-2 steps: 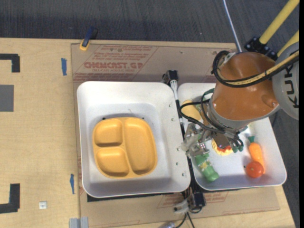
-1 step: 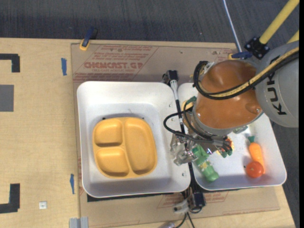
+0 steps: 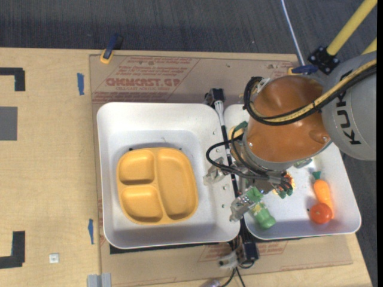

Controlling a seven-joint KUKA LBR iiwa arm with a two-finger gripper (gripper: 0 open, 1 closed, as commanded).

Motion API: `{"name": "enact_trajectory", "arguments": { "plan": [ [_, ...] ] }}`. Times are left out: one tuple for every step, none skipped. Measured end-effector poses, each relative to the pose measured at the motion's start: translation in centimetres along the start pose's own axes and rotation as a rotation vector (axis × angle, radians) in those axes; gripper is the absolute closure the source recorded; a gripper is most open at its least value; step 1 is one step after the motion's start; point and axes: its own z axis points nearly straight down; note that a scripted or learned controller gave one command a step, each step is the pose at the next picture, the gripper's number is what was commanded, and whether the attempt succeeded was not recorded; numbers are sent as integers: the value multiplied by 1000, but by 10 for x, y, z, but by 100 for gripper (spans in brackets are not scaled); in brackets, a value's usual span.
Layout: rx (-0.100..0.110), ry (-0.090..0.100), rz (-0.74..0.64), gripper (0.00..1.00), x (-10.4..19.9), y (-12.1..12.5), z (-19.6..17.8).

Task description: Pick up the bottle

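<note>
A small green bottle (image 3: 263, 217) lies near the front left corner of the right bin (image 3: 344, 172). My gripper (image 3: 246, 201) is directly over the bottle's upper end, reaching down from under the arm's orange band (image 3: 284, 121). The wrist and its cables hide part of the bottle, and I cannot make out whether it is held.
A yellow divided plate (image 3: 157, 184) sits in the left bin (image 3: 114, 160). An orange carrot (image 3: 323, 190) and a red round fruit (image 3: 321, 213) lie at the right bin's right side. Small coloured items (image 3: 286, 186) lie just right of the gripper. Black cables run along the rim between the bins.
</note>
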Motion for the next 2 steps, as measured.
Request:
{"name": "enact_trajectory", "arguments": {
  "plan": [
    [2, -3, 47, 0, -38, -23, -101],
    [0, 0, -265, 0, -20, -32, -12]
  ]
}}
